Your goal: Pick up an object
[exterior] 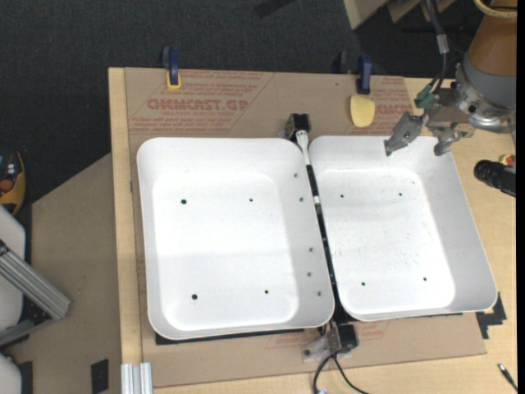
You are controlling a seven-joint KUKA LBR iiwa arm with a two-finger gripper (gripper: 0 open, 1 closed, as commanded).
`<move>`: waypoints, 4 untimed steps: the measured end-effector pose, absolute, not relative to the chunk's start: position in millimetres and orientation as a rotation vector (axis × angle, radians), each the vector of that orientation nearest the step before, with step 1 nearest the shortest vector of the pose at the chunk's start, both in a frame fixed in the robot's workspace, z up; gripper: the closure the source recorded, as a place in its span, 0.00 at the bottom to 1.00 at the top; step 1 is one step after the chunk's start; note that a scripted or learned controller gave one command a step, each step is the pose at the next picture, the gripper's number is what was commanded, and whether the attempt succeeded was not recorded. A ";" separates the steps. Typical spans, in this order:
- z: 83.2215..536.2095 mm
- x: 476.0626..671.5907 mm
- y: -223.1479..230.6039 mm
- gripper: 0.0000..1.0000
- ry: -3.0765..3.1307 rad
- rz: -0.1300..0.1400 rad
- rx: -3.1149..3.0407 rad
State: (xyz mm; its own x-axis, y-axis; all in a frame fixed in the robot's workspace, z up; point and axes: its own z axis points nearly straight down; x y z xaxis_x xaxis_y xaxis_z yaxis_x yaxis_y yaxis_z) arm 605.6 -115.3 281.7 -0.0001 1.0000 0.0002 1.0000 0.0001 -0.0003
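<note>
Setting: robotics laboratory or test workshop. Evidence: bench (459, 347) topped with a brown paper-covered board printed "CHEMCAST GP", held at its far edge by blue clamps (172, 66); two shallow white bins (160, 245) side by side on it with a black strip between them; cabling (332, 368) at the near edge; aluminium framing rail (33, 281) off the left edge; dark carpet floor (74, 23) beyond.

arm: upper right; gripper (422, 139): fingers (399, 135) spread apart, holding nothing

a small pale yellow object (362, 110) lies on the brown board just beyond the right bin (459, 220).
</note>
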 end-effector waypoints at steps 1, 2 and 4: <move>375.9 586.7 -15.6 0.00 -2.239 -0.017 -2.214; 380.1 586.7 -21.9 1.00 -2.226 -0.005 -2.222; 335.4 605.3 -11.6 1.00 -2.223 -0.005 -2.225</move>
